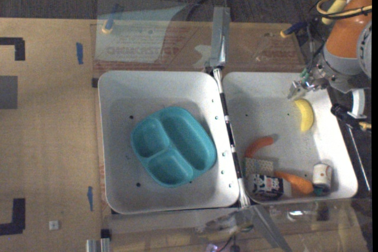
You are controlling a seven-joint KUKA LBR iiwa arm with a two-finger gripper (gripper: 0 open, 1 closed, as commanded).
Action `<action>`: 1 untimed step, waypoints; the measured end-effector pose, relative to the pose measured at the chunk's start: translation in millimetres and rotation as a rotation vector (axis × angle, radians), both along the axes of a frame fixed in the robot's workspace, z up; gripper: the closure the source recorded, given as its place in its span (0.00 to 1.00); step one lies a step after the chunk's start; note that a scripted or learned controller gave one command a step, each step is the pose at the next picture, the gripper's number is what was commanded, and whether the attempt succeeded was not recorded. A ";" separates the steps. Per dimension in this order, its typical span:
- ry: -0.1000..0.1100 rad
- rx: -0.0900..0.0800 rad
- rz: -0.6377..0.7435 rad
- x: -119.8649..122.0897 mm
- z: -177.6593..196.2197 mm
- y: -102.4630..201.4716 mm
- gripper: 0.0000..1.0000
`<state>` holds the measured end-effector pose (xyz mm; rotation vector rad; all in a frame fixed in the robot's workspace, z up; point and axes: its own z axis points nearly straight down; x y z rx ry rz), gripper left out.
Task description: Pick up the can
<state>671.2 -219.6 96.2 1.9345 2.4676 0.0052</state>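
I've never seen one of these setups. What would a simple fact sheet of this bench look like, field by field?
left bin: holds a teal divided plate
right bin: holds a banana, two carrots, a small can, a black-and-white carton
can: near the bin's front right corner, beside one carrot
other carrot: middle of the bin
gripper: above the right bin's back right area, close to the banana, far from the can

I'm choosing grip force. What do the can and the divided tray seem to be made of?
Can: probably thin metal; small white cylinder on its side with a dark end, too small to confirm. Divided tray: likely moulded plastic; uniform teal, rounded compartments, soft sheen.
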 end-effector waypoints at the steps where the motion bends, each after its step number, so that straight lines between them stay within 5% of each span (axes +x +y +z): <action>1: -0.001 -0.002 0.070 0.5 -0.5 -1.1 1.00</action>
